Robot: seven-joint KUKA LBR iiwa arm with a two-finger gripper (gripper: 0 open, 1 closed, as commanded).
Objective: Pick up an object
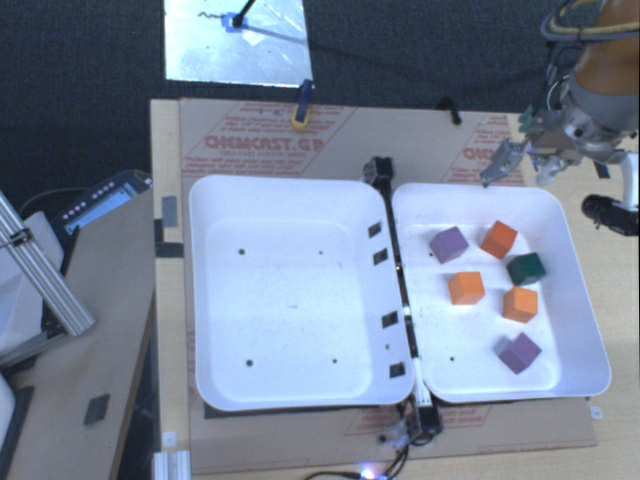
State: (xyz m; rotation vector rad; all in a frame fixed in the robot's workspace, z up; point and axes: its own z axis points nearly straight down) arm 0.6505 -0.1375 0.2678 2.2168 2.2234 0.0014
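Note:
The right bin (575, 298) holds several small blocks: a purple one (449, 244), an orange one (499, 239), a dark green one (526, 267), two more orange ones (466, 287) (520, 304), and a second purple one (519, 352) near the front. My gripper (520, 166) hovers above the far edge of the right bin, beyond the blocks. It stands open, its two fingers spread wide, and nothing lies between them.
The left bin (215, 268) lies beside the right one, joined by a black hinge strip (395, 268). A silver plate (238, 28) lies on the dark floor at the back. A metal frame and control box (95, 203) stand to the left.

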